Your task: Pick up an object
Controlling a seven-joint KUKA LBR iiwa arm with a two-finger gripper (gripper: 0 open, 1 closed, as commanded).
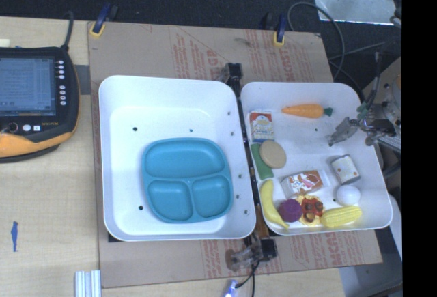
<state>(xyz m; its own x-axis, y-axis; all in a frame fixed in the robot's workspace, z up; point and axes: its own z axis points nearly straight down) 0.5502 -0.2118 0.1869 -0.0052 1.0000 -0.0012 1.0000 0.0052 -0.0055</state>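
The right bin (369, 220) holds several small items: an orange carrot (302, 110), a small red and white carton (261, 125), a tan round disc (273, 153), a yellow banana (269, 204), a purple ball (291, 209), a red and white packet (302, 182), a grey tin (343, 168), a white ball (347, 194) and a yellow corn cob (341, 216). My gripper (355, 135) hangs over the bin's right side, right of the carrot and above the grey tin. It is open, and nothing sits between its fingers.
The left bin (123, 104) holds a blue divided plate (186, 178). A teach pendant (31, 101) lies on the bench at far left. Cables run behind the right bin near the arm.
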